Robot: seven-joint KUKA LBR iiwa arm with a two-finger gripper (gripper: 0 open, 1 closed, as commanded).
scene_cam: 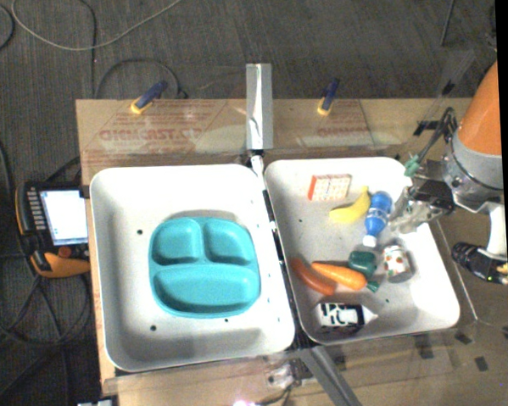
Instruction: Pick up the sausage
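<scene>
The sausage [304, 274] is a reddish-brown link lying at a slant near the left wall of the right bin [429, 303]. Its right end is tucked under an orange carrot [339, 276]. My gripper [409, 213] hangs over the right side of that bin, above and to the right of a blue bottle [375, 214]. It is well to the right of the sausage and apart from it. Nothing shows in its grasp.
The right bin also holds a banana [351, 208], an orange cracker box [330, 186], a dark green piece [363, 261], a small white and red object [396, 262] and a black and white pack [340, 315]. A teal divided plate [204, 265] lies in the left bin [120, 247].
</scene>
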